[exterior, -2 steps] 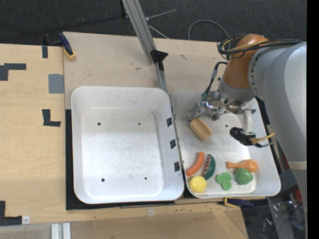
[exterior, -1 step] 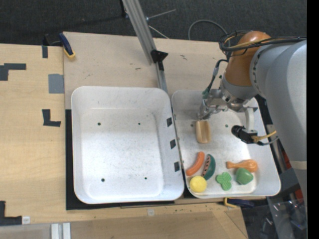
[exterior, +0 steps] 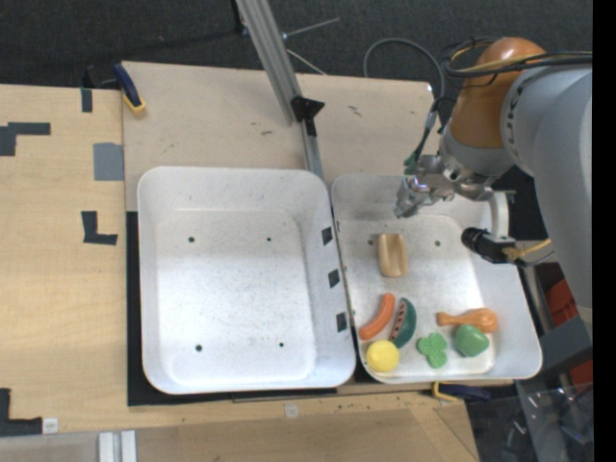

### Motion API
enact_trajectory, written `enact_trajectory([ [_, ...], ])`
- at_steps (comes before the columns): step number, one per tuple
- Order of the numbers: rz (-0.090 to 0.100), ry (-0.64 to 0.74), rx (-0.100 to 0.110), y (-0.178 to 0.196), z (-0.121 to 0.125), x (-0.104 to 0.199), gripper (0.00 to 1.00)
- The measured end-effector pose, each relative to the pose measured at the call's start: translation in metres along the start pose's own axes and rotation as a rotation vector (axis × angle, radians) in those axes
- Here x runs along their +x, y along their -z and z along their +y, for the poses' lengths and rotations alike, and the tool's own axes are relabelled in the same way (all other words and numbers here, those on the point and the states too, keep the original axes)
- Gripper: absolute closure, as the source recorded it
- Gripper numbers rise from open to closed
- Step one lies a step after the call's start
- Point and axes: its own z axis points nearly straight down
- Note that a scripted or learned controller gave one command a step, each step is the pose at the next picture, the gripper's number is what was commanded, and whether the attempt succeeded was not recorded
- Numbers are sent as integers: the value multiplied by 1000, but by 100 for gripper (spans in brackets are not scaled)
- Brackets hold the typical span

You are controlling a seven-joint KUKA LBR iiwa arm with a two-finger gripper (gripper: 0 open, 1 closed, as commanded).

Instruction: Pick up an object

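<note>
My gripper (exterior: pixel 412 203) hangs over the far edge of the right bin (exterior: pixel 500 258), above and slightly right of a tan bread-like piece (exterior: pixel 391 254). Nothing shows between its tips. Toward the bin's near side lie an orange sausage (exterior: pixel 377 316), a dark green slice with a red face (exterior: pixel 403 322), a yellow lemon (exterior: pixel 383 356), a small green broccoli-like piece (exterior: pixel 434 348), a green pepper (exterior: pixel 471 341) and an orange drumstick-like piece (exterior: pixel 466 320).
The left bin (exterior: pixel 231 277) stands beside the right one, their walls touching. A slanted metal pole (exterior: pixel 277 56) rises behind the bins. Cables (exterior: pixel 404 51) loop near the arm's wrist. The arm's grey body (exterior: pixel 549 133) fills the right side.
</note>
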Motion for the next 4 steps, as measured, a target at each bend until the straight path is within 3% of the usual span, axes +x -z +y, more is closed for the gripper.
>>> enact_trajectory([
  [2,0,1,1,69,0,1,100],
  [3,3,6,3,82,-4,58,100],
  [4,2,5,6,73,-9,111,100],
])
